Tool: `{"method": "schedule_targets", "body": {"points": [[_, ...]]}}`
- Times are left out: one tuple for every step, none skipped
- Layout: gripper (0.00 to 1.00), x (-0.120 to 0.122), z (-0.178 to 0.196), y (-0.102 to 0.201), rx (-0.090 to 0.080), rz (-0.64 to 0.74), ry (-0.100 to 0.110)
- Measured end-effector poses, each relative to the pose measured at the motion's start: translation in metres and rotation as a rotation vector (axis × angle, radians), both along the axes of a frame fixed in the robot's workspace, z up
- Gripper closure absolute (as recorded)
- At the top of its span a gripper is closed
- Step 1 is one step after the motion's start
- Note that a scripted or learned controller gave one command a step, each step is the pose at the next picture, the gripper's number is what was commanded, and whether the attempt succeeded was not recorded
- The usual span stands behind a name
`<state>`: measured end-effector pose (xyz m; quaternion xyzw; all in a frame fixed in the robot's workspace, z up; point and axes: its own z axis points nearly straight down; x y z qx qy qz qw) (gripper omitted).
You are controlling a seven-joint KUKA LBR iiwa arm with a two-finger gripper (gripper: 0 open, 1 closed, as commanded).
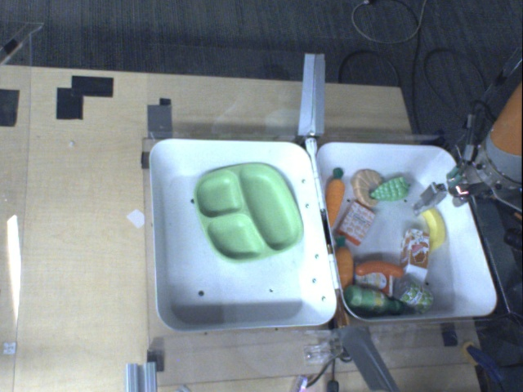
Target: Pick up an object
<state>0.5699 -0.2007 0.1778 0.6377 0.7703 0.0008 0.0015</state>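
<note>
Camera view first, starting at the near edge: I see the right bin (482, 296) crowded along its front wall, where a green bottle-like item (369, 300) lies flat beside a small green-wrapped piece (417, 296), and an orange packet (380, 273) sits just behind them. They look tumbled against the wall, not arranged. The left bin (167, 243) holds a green divided plate (247, 210), flat in its middle.

Further back, a small carton (415, 247) lies beside the banana (434, 228), which I judge the likeliest pick. Its long axis runs roughly near-to-far, slightly slanted, the upper end toward the gripper (445, 191). A red-and-white packet (356, 220) sits near the centre, with a carrot (334, 202) along the divider, pointing away from me.

Farthest, a round biscuit-like piece (365, 183) touches a green corn-like toy (389, 189). The gripper hangs just above the banana's far end at the bin's right side; I cannot tell how it is set.
</note>
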Motion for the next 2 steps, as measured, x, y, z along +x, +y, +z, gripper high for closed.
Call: {"method": "schedule_targets", "body": {"points": [[0.0,0.017,-0.007,-0.004,0.0,0.01,-0.002],[0.0,-0.007,0.047,-0.006,0.0,-0.001,-0.002]]}}
